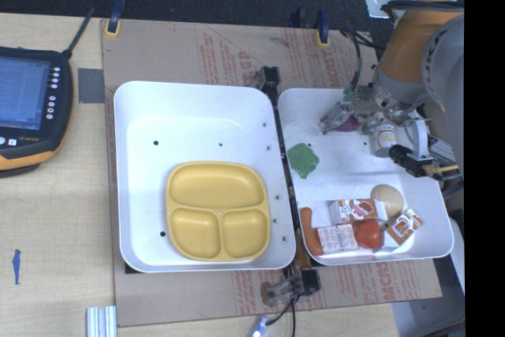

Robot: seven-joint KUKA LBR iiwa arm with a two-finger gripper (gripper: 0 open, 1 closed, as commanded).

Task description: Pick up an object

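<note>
One fixed overhead view — slanted down on both bins (197, 99).

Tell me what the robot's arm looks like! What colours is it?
The arm is fat and round, mostly grey, with a big orange band wrapped around it above the wrist. Thin dark cables run beside it. At the end sits the gripper, a small metal-looking part with a black piece sticking out nearby. It is too blurry to make out any writing or markings on it.

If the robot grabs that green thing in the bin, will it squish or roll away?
The green thing looks lumpy and irregular, so it probably wouldn't roll far. Its crumpled outline hints it's soft and light, maybe squishing when pinched. It lies alone on the right bin floor, so a push would likely slide it.
</note>
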